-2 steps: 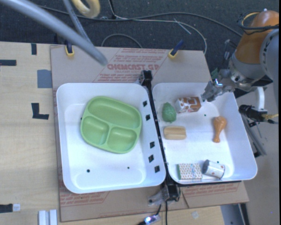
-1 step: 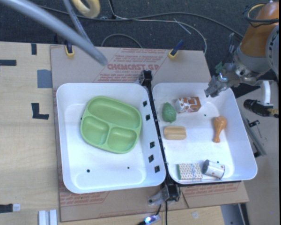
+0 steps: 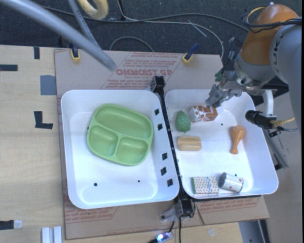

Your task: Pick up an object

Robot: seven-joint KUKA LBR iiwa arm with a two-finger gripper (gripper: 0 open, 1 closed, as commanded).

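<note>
2 white bins sit side by side. The left bin (image 3: 76,186) holds 1 green divided plate (image 3: 120,134). The right bin (image 3: 258,176) holds 6 things: 1 small carton (image 3: 203,114) near the back, 1 green ball-like lump (image 3: 183,121) just beside it, 1 tan bread roll (image 3: 189,144), 1 toy drumstick (image 3: 236,137), 1 flat patterned box (image 3: 205,185) and 1 small can (image 3: 230,182) at the front. The gripper (image 3: 213,99) hangs just above the carton; I cannot tell whether it is gripping anything.
</note>
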